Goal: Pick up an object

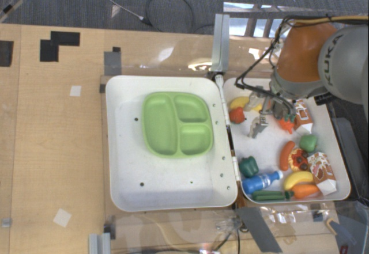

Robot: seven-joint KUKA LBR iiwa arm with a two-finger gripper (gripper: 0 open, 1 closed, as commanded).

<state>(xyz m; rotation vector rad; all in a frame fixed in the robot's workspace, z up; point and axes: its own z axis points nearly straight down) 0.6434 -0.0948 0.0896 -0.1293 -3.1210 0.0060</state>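
Green divided plate (pixel 176 124), white bin (pixel 132 189), seemingly blue bottle (pixel 262 181).

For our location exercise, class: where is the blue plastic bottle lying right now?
The blue plastic bottle lies in the right-hand white bin, near its front edge, between the dark green cup and the yellow banana.

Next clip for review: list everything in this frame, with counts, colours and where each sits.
Bins: 2, white, side by side on the bench.
Divided plate: 1, green, middle of the left bin.
Toy foods: a mixed pile, red, orange, yellow and green, in the right bin, mostly toward its near end.
Bottle: 1, blue with white cap, lying at the right bin's near end.
Cable: 1, black, looped on the floor beyond the bench.
Arm: 1, grey with orange band, over the right bin.
Gripper: 1, low in the right bin.
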